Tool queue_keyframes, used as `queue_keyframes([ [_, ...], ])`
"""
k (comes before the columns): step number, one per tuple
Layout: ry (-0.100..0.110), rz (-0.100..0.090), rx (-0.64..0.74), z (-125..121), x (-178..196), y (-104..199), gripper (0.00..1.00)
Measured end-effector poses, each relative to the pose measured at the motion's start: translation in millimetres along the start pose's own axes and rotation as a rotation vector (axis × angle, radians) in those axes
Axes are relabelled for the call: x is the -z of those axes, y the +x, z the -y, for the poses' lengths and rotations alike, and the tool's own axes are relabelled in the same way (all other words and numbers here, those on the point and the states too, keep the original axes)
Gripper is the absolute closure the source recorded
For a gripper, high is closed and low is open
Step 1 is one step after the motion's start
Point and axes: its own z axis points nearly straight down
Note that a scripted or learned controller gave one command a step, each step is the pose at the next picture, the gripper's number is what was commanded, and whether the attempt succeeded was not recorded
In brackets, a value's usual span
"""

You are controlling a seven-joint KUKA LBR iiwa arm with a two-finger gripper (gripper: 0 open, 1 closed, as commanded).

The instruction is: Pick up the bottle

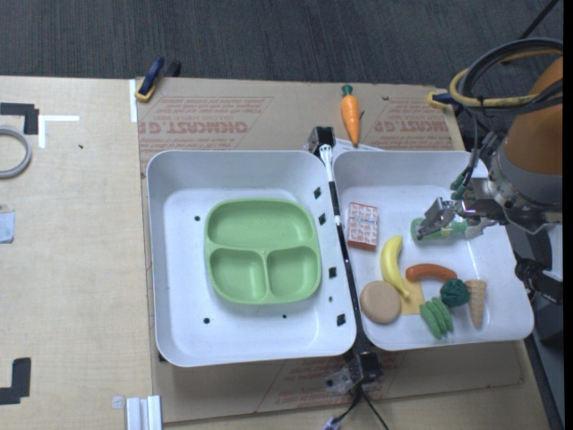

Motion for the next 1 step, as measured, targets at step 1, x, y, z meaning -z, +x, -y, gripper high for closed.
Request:
queue_keyframes([
  [1,0.001,0.001,-0.001,-0.3,9.3,-0.3,1.00],
])
